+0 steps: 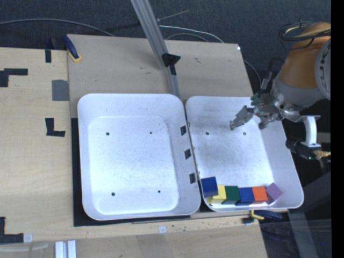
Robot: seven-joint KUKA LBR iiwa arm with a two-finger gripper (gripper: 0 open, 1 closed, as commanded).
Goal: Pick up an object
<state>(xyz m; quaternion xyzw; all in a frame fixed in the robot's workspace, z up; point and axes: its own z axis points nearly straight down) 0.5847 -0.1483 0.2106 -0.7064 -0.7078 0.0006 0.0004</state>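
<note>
Several coloured blocks line the near edge of the right bin [279, 160]: a blue block [208, 186] on a yellow one [217, 196], then a green block [231, 193], a second blue block [246, 195], an orange block [259, 193] and a purple block [273, 191]. My gripper [251, 120] hangs over the far right part of that bin, well away from the blocks. Its two fingers are spread apart with nothing between them.
The left bin [86, 144] lies beside the right one. A slanted metal rail [151, 31] crosses the bench behind the bins. A blue and yellow clamp [71, 48] sits at the far left, another [263, 215] by the right bin's near edge.
</note>
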